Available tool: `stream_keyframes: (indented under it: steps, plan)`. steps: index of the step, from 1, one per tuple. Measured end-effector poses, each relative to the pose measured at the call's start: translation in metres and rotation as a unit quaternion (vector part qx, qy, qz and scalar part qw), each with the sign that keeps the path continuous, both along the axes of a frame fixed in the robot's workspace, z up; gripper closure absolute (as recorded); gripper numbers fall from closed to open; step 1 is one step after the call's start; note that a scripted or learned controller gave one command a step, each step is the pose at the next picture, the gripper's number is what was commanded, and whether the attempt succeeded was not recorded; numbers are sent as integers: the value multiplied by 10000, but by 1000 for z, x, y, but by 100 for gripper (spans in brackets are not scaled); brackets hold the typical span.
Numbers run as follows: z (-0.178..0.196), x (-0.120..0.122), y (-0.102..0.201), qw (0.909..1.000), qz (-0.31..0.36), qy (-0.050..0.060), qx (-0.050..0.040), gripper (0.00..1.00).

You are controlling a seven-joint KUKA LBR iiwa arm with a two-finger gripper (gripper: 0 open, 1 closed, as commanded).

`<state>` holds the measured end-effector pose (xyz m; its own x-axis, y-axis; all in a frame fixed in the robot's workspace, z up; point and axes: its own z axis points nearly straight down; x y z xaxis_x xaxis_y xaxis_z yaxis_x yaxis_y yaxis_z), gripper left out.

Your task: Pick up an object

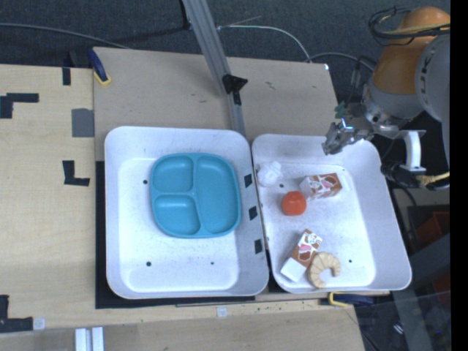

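On the worktop point(168, 93) we see the left bin point(128, 269) holding a blue divided plate point(195, 195). The right bin point(380, 218) holds a small carton point(322, 186), a croissant point(324, 267) and a red ball point(294, 203). The claw point(335, 140) hangs over its far corner, well apart from these; we cannot tell its grip.

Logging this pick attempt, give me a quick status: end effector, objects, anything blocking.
End effector above right white bin's upper edge, nothing between its fingers. Small red ball, brown-white carton, croissant lying untouched. Path unobstructed.
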<state>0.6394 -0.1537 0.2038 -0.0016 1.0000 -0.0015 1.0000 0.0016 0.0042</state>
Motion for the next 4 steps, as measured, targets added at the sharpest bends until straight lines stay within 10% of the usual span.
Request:
stream_keyframes:
  steps: [1,4]
  plan:
    - [47,1,0,10000,1,-3,2,100]
    - [24,-18,155,10000,21,37,14,100]
